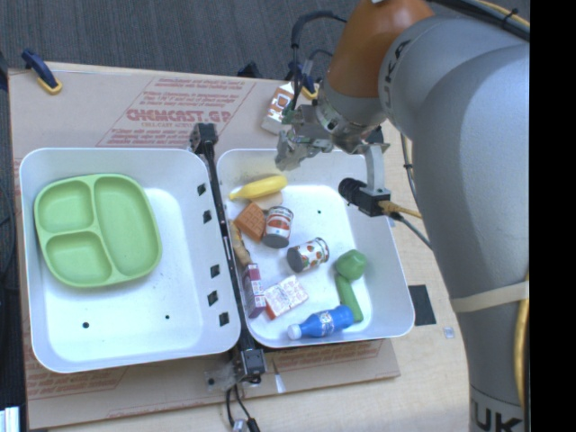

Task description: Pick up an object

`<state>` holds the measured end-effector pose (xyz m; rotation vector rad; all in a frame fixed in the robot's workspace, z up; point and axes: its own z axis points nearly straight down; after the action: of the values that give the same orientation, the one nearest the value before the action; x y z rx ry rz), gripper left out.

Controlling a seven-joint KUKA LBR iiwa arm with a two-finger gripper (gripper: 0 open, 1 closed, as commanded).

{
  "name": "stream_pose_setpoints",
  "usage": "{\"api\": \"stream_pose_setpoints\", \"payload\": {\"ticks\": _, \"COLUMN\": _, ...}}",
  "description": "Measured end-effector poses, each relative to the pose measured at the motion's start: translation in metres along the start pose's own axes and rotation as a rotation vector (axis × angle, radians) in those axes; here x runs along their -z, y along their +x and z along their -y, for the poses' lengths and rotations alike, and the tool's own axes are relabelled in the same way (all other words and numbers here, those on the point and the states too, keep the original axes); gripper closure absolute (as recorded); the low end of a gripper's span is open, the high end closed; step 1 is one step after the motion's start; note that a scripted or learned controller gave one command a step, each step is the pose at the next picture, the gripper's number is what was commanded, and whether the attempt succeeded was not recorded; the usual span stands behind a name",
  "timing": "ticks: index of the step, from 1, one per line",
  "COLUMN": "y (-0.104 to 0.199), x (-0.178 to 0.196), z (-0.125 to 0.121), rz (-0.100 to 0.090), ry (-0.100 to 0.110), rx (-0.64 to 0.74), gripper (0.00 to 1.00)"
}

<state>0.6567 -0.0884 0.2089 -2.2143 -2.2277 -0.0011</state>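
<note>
Grey casing of the arm [459,151] fills the right side of the camera view, with the orange band at its wrist near the top. The gripper [290,156] hangs over the far rim of the right bin [396,282]; whether it is released or clenched cannot be told from this angle, and nothing is seen in its grasp.

The left bin [126,331] carries a green divided plate [97,230], lying flat toward its far left corner.

The right bin carries the loose objects. A yellow banana [258,187] lies just below the gripper, nearest to it of all items. A brown block [252,221] sits just beside a red-labelled can [278,227], below the banana. A second can [309,256] lies on its side near the bin's centre, well clear of the gripper. A green pear-shaped toy [349,280] lies to the right of it. A blue bottle [320,323] lies on its side at the near rim. A red and white packet [284,296] lies flat between the bottle and the cans.

A small carton [280,106] rests on the cardboard outside the bins, just above the gripper.
</note>
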Motion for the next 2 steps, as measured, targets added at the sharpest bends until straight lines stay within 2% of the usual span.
{"api": "stream_pose_setpoints", "payload": {"ticks": 1, "y": 0.0341, "x": -0.0175, "z": 0.1218, "rz": 0.001, "ry": 0.005, "rx": -0.001, "gripper": 1.00}}
{"api": "stream_pose_setpoints", "payload": {"ticks": 2, "y": 0.0340, "x": -0.0174, "z": 0.1217, "rz": 0.001, "ry": 0.004, "rx": 0.000, "gripper": 0.00}}
